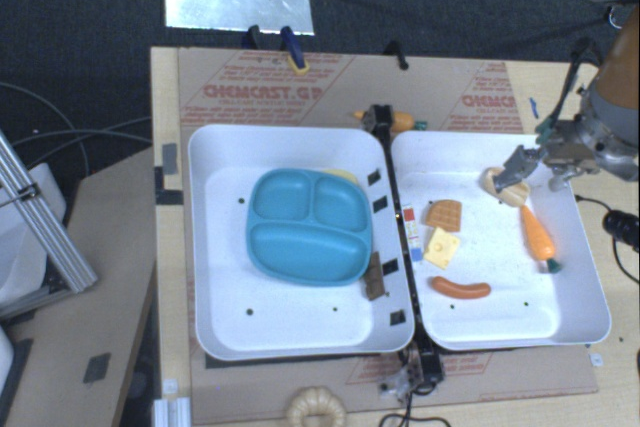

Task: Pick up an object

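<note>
The right bin [575, 315] holds several toy foods: a tan waffle square [445, 213], a yellow cheese piece [441, 246], a sausage [461, 289], an orange carrot [538, 235] and a beige rounded piece [497, 183]. My gripper [537, 172] hangs over the far right part of this bin and is open, its fingers spread apart. One finger [516, 164] is right above the beige piece, and the carrot's top end lies just below the gripper. Nothing sits between the fingers.
The left bin [225, 315] carries a blue compartment plate [308, 225], with a brown item [375, 277] beside the divider and a yellow bit [343, 176] behind the plate. A beige ring [318, 407] lies in front of the bins. An orange-yellow object [400, 122] rests behind the divider.
</note>
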Controlling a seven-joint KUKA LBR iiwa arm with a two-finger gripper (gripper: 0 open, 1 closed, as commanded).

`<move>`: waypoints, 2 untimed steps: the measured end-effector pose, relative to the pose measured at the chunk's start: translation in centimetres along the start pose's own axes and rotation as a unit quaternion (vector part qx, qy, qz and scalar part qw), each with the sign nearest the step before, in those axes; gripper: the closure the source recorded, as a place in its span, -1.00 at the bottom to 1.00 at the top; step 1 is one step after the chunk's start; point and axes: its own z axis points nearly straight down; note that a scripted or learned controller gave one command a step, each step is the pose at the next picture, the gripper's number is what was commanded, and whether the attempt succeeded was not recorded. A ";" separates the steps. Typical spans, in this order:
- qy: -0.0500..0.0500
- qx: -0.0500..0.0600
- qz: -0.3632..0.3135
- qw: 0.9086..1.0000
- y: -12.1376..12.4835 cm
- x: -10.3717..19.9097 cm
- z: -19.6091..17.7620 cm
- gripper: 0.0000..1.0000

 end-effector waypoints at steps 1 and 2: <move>-0.001 -0.005 -0.001 1.000 0.2 0.0 -0.6 -1.00; 0.000 -0.005 0.000 1.000 -0.1 1.0 4.5 -1.00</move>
